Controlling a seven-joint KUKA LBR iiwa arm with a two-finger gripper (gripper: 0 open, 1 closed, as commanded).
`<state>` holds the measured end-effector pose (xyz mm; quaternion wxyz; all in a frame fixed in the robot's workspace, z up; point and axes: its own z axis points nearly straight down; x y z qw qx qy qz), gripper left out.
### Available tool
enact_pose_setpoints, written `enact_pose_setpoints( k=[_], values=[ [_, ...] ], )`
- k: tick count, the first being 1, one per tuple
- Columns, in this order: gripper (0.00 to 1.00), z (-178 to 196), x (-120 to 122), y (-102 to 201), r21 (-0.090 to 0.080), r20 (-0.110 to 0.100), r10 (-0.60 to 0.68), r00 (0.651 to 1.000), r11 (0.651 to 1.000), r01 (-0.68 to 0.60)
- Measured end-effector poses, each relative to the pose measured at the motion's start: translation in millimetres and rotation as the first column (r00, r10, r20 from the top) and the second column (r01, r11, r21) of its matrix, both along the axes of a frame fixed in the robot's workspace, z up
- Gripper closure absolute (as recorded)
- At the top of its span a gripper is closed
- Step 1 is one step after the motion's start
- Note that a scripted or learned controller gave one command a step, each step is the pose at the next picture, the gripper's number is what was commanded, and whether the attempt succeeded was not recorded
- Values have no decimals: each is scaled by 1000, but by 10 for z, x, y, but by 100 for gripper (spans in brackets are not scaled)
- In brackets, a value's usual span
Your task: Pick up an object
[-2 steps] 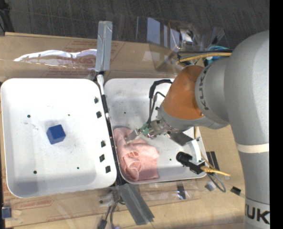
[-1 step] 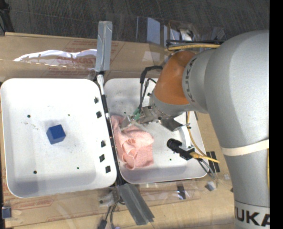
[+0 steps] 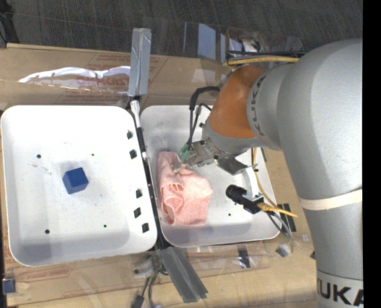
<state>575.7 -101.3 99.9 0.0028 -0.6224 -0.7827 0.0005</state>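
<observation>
The jaws are down in the right bin, at the 12 o'clock end of a crumpled pink cloth. They appear to touch its upper edge or sit just above it. Whether they are open, closed or gripping the cloth cannot be told from this angle, as the wrist hides them. The cloth lies bunched on the bin floor, running from 12 to 6 o'clock along the bin's 9 o'clock wall, and its lower end is near the 6 o'clock rim. The grey arm comes in from 3 o'clock, its orange band just above the wrist and over the bin's 1 o'clock corner. In the left bin, well apart from the jaws, a small blue cube rests alone, slightly toward 9 o'clock of that bin's middle. Both bins sit side by side on the brown bench, their inner walls touching.
</observation>
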Motion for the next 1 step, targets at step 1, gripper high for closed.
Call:
enact_pose_setpoints(
  k=[1],
  values=[
    [100, 1256, 246, 384, -3, 0, -23, 1000, 1000, 23]
  ],
)
